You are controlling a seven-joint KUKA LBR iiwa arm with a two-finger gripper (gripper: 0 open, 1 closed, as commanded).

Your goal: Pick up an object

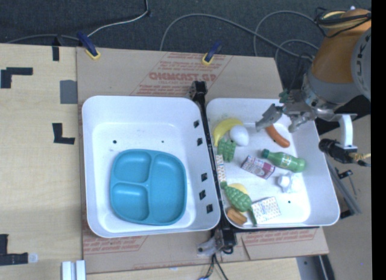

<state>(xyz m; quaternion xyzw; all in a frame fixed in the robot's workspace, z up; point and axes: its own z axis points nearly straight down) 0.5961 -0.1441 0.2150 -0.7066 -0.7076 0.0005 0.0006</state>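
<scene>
An orange carrot (278, 135) lay in the right bin (319, 176), directly below the jaws, which stood spread open with nothing between them. Nearby lay a green bottle (284, 160), white egg (239, 134) and banana (222, 128). The left bin (96, 122) held a blue tray (148, 186).

The cardboard sheet (181, 75) under the bins reads "CHEMCAST" in red.
</scene>
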